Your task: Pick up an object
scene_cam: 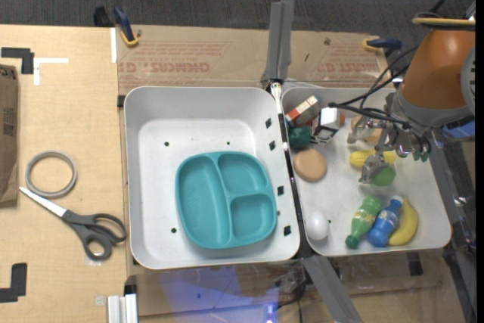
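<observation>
The counter (76, 87) carries two white bins (144, 185) side by side, scissors (79, 223) and a tape roll (51, 173).

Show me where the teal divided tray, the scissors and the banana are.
teal divided tray (198, 202): camera view, its large left compartment.
scissors (97, 234): camera view, the grey handle loops.
banana (408, 225): camera view, the middle of its curve.

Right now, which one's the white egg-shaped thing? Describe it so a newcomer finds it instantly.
Look in the right-hand white bin, the one crowded with small items rather than the one holding the teal divided tray. Follow its near-left corner, beside the wall shared with the other bin: the small white egg-shaped object sits there alone. It is plain glossy white, unlike the tan rounded object farther back and the green bottle to its right.
</observation>
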Robot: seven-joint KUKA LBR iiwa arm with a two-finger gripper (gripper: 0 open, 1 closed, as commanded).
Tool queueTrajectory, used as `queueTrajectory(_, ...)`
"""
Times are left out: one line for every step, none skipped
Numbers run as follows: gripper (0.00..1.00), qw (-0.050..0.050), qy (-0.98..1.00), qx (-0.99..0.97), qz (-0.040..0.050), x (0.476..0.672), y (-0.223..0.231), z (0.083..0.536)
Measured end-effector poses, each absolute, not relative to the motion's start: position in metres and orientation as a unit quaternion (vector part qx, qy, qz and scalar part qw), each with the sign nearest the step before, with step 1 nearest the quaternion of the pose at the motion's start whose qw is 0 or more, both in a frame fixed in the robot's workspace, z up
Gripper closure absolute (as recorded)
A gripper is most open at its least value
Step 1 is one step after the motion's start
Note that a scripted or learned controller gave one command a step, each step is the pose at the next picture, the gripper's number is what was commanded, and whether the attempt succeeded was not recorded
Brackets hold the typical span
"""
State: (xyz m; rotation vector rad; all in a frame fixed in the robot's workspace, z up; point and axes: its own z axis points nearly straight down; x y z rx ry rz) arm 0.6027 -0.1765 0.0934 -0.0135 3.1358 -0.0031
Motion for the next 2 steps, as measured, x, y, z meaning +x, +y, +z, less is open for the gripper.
queueTrajectory(0.0,0.002,1.0,0.018,-0.0005,0.525,-0.216,0.093)
queueTrajectory(1.0,0.005,1.0,0.016,-0.0019,0.527,-0.215,0.104)
